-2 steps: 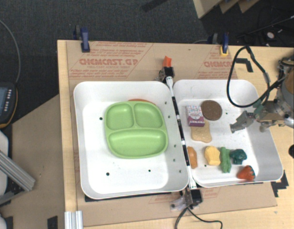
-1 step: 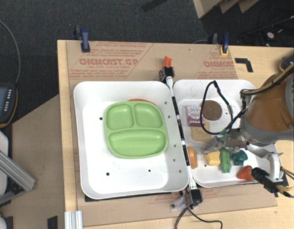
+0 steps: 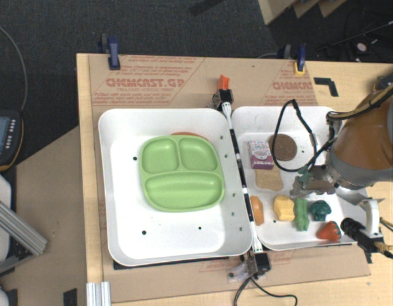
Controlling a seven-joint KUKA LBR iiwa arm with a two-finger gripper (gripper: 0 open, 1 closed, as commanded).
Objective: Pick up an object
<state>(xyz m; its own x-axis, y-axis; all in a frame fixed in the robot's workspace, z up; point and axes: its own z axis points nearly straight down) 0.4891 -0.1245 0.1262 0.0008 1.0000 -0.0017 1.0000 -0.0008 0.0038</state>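
The right bin (image 3: 311, 115) holds several small items. A purple and white packet (image 3: 260, 153) lies beside a brown round disc (image 3: 285, 146), with a tan slice (image 3: 269, 180) below them. Along the front lie an orange piece (image 3: 257, 210), a yellow block (image 3: 284, 208), a long green piece (image 3: 301, 214), a teal lump (image 3: 321, 210) and a red piece (image 3: 328, 231). My gripper (image 3: 307, 185) hangs low over the bin, just above the green piece and the teal lump, right of the tan slice. I see nothing held in it.
The left bin (image 3: 120, 190) carries a green divided plate (image 3: 181, 173) with a red edge showing behind it. A black cable (image 3: 292, 116) loops from the wrist over the right bin. Clamps stand at the bench's back edge and between the bins.
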